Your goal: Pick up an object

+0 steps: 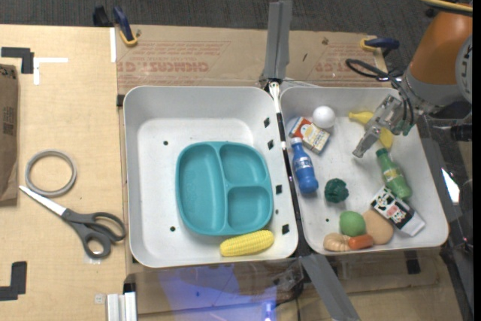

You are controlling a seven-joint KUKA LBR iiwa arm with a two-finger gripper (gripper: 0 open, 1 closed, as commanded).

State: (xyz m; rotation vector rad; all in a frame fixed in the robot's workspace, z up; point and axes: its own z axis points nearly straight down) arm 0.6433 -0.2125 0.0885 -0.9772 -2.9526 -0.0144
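Poised low over the upper right part of the right bin (pixel 438 195), pincer (pixel 373 137) at the end of the grey arm with its orange band (pixel 443 41), reaching in from the right. Impossible to tell from this slant whether set wide or narrow; nothing plainly caught in it. Directly beneath and partly hidden by it, a yellow toy (pixel 360 117), poking out to its upper left and again at its lower right. Just below and to the right of the pincer, a green bottle (pixel 391 174) lying on the bin floor, close by, contact not clear. Further down past that, a black-and-white carton (pixel 393 210). To the pincer's left, apart from it, a white ball (pixel 324 116), and next to that a small red-and-white box (pixel 312 136). Lower left of the pincer, a blue bottle (pixel 304 168) lying along the bin's left wall, then a dark green broccoli piece (pixel 336 191). Well below the pincer, near the front wall, a green round fruit (pixel 351 222), a tan lump (pixel 380 230) and an orange carrot-like piece (pixel 348 242), all huddled together. Far to the pincer's left, the left bin (pixel 146 113), holding a teal divided plate (pixel 224 187) and, at the plate's near edge, a yellow corn cob (pixel 246 243). Farther left again, out on the bench, a tape roll (pixel 50 171) and scissors (pixel 84 222).
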